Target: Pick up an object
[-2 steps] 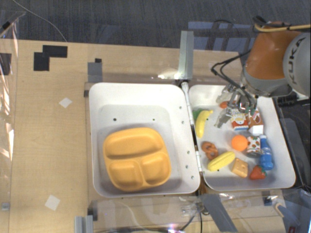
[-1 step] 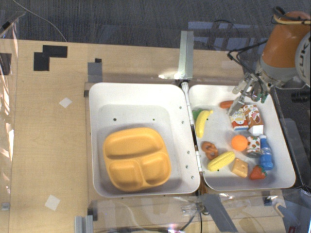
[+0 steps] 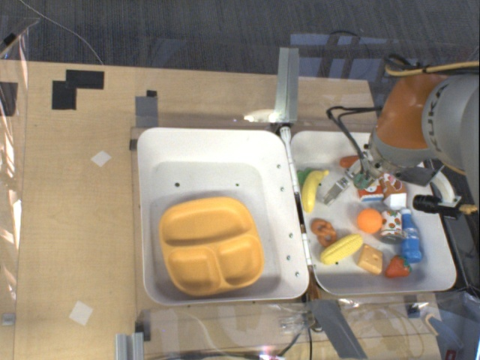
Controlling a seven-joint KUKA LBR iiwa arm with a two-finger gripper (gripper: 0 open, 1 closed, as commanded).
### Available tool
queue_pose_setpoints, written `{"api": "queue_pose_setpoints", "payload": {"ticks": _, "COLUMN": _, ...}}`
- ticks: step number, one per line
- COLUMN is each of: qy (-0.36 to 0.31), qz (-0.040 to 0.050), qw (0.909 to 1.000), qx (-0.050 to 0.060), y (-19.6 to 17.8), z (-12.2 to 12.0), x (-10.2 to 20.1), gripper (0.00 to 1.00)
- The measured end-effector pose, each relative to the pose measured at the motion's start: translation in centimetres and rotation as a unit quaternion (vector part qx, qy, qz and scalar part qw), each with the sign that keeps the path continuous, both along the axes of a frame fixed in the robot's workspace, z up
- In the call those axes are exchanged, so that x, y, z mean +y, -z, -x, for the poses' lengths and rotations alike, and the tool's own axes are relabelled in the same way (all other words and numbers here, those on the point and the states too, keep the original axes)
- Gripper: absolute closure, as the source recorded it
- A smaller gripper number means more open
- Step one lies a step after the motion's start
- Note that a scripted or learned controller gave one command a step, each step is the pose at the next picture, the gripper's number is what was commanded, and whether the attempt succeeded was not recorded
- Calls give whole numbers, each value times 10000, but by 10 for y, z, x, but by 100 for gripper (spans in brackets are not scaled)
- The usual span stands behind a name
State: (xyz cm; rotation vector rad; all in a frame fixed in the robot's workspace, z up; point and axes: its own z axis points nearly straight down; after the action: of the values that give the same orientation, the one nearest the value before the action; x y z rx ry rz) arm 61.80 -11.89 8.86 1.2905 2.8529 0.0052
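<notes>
Orange ball [image 3: 368,221] just below gripper [image 3: 346,183], right bin [image 3: 330,147]

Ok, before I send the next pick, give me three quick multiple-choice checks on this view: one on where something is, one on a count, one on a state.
1. Where is the yellow divided tray?
A. In the left bin
B. In the right bin
C. On the bench outside both bins

2. How many yellow bananas lie in the right bin?
A. None
B. Two
C. Five

3. How does the tray lie?
A. Flat, compartments facing up
B. Standing on its edge
C. Flipped, underside up

Answers:
1. A: the tray rests on the floor of the left bin.
2. B: one banana sits near the divider and another banana lies lower, by the pretzel.
3. A: its three hollow compartments show from above.
</notes>
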Motion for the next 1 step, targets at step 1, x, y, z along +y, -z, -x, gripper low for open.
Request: {"api": "queue_pose_setpoints", "payload": {"ticks": 1, "qy": 1172, "qz": 0, "qw": 9931, "qx": 42, "y": -10, "z": -48, "x": -78, "gripper": 0}}
